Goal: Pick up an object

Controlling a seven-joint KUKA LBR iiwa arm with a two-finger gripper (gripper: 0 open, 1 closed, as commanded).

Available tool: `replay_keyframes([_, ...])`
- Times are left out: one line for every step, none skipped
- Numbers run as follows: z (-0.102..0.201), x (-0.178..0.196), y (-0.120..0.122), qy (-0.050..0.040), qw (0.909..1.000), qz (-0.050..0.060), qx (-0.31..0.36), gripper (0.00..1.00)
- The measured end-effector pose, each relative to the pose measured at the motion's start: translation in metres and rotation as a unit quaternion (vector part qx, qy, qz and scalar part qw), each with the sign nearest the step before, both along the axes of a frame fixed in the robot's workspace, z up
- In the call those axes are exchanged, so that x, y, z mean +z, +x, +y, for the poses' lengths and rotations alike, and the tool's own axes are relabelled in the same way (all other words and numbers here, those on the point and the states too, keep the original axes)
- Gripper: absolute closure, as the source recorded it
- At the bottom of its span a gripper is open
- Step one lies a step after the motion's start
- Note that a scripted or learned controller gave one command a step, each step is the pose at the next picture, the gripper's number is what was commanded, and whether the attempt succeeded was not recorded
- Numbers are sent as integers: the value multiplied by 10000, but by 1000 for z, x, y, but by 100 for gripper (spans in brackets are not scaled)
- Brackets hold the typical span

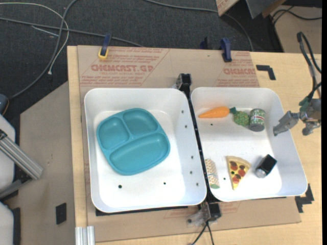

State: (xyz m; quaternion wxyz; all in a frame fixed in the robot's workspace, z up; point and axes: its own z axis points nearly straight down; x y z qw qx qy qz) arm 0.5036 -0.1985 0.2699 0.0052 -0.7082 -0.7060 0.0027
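The right bin [286, 188] holds several small objects. An orange carrot [214, 113] lies at its far left, with a green leafy toy [240, 117] and a small can [257, 120] to the right of it. A pizza slice [237, 171] lies near the front, and a black block [265, 166] sits just to its right. A wrapped bar [211, 172] rests against the bin's left wall. All of these lie loose and apart from each other.
The left bin [97, 188] carries a blue divided plate [134, 140]. A grey metal fitting with cables [301, 119] sits at the right bin's outer rim. Two clamps [104, 47] [225, 49] hold the cardboard sheet at the back.
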Motion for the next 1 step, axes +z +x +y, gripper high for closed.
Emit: replay_keyframes([0,5,2,-15,10000,-54,17,0])
